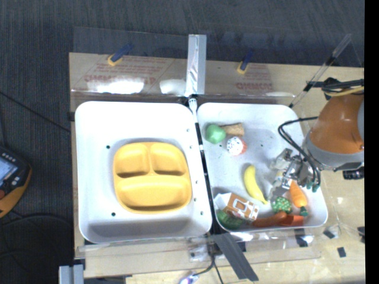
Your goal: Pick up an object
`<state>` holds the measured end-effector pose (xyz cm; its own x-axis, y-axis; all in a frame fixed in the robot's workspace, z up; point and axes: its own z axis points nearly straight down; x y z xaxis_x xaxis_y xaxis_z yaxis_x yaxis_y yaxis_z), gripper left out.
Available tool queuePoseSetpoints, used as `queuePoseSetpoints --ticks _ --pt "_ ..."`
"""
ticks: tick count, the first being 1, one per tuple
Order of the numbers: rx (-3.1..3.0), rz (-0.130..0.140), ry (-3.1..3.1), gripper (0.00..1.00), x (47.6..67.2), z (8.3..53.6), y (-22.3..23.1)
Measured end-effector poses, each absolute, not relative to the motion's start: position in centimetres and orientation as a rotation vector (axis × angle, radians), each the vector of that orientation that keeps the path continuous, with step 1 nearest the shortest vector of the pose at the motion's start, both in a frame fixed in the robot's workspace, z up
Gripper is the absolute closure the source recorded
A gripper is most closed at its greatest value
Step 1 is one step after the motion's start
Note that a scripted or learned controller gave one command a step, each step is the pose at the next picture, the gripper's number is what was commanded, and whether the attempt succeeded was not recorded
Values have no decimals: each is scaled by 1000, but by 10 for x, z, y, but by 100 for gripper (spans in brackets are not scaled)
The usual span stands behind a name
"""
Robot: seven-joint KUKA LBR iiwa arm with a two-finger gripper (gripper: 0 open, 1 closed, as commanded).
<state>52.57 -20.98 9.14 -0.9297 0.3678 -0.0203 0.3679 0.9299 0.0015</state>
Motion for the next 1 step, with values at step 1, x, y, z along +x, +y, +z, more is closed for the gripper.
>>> queuePoseSetpoints --ticks 1 --pt "579 -9 3065 100 527 102 -209"
